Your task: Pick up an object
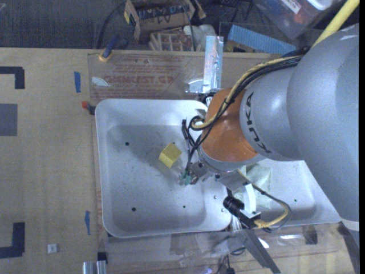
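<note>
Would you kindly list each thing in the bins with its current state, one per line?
Yellow block: resting loose on the left bin floor, tilted, not gripped.
End effector: low over the left bin, just right of the block; finger state unclear.
Left bin: sitting flat on the bench.
Right bin: largely covered by the arm.

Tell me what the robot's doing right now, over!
Pincer low in the left bin, fingers unclear. Yellow block lying loose just beside it, not held. Arm hides the right bin.
</note>
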Action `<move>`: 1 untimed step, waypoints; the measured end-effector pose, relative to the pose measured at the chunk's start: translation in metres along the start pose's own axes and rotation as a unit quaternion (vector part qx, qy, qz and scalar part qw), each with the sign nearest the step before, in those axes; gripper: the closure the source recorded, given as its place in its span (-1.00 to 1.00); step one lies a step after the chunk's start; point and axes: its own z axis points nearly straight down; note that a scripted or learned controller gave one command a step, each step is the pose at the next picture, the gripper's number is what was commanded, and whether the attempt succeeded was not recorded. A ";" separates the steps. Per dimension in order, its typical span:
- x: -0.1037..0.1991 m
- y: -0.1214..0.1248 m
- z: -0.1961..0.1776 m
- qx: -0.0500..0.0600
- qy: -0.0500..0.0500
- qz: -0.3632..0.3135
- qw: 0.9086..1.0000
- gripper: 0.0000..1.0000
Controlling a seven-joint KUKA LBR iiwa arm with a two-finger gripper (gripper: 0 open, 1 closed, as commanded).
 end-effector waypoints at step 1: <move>0.009 -0.012 0.009 0.000 -0.003 -0.017 1.000 1.00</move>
